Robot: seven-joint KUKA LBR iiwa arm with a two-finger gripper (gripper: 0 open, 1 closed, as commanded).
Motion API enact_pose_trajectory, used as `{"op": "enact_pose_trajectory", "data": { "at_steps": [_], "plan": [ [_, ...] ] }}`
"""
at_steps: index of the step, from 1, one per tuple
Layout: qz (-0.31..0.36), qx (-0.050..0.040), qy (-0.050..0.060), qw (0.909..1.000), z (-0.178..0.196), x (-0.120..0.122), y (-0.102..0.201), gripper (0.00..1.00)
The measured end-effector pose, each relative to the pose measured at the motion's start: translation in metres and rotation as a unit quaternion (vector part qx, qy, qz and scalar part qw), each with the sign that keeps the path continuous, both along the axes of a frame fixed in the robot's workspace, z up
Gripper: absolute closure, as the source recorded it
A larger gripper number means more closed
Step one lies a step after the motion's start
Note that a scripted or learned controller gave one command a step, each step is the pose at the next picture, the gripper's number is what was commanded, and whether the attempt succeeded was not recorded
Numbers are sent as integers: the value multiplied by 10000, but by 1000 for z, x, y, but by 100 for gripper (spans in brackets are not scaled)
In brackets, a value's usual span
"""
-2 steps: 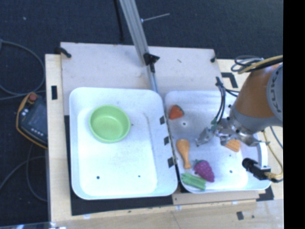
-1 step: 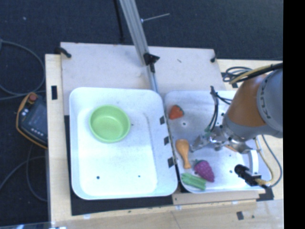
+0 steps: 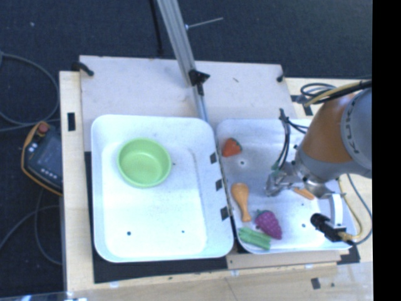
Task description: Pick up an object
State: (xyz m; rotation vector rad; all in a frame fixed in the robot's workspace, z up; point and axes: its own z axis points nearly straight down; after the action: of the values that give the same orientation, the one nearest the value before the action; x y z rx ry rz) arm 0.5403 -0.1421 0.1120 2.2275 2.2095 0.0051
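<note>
We see our arm (image 3: 338,137) coming in from the right side of the camera view, bent downward so that its broad orange band faces up toward the camera, with the grey casing beside it at the far right. Below the band the grey wrist narrows and points down and to the left. Dark cables run along the wrist's left flank and drop toward the tool end. Our gripper (image 3: 277,185) hangs at the wrist's lower left tip, a small metallic grey piece, aimed downward. From this slanted height we cannot tell how the gripper's jaws stand.
</note>
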Motion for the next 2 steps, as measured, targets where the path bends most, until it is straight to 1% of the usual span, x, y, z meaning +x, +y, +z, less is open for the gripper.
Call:
{"op": "enact_pose_trajectory", "data": {
  "at_steps": [1,2],
  "plan": [
    [56,-4,-7,10000,49,11,0,100],
    [65,-6,-20,10000,113,11,3,100]
  ]
}}
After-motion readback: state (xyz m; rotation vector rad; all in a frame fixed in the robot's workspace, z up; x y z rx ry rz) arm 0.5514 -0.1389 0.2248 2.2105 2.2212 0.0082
